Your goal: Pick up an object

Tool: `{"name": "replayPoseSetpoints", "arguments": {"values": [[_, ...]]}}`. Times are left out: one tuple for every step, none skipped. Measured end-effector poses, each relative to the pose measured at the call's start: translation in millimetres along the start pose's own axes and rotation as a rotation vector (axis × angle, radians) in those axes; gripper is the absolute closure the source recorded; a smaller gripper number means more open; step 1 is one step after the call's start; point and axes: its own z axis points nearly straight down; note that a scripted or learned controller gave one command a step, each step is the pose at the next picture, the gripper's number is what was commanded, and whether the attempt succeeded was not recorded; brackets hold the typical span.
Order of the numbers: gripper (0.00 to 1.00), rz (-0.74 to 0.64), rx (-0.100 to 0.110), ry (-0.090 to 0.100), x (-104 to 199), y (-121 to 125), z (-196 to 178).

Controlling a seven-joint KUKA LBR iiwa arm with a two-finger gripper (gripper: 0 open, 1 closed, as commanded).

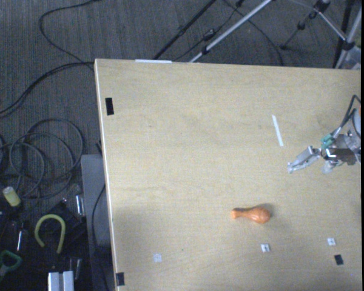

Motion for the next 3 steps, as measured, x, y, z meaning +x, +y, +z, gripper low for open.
{"name": "replayPoseSetpoints", "arguments": {"values": [[0.00, -0.029, 0.000, -0.003, -6.0, 71.3, 63.9], [0.00, -0.062, 0.001, -0.004, -6.1, 134.0, 158.8], [0.00, -0.180, -0.002, -0.007, -5.9, 180.5, 151.6]]}}
